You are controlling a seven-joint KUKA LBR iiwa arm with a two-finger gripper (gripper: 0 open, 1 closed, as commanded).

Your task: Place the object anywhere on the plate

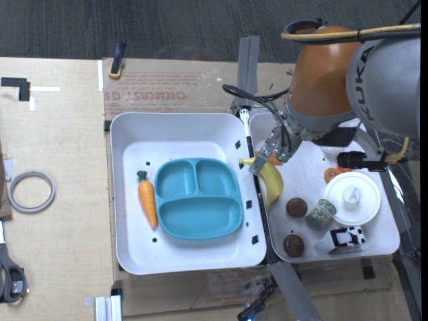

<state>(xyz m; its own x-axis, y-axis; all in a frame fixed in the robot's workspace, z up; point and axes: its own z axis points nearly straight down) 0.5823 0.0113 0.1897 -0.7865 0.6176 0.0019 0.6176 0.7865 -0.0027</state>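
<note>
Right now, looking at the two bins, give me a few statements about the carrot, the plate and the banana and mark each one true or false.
1. The carrot lies in the left bin, beside the blue plate. True.
2. The banana rests on the plate. False: it is in the right bin, against the wall between the bins.
3. The gripper sits over the banana's stem end. True.
4. The plate is a single flat dish with no sections. False: it has three compartments.
5. A white round lid sits in the right bin. True.
6. The carrot is orange with a green top. True.
</note>
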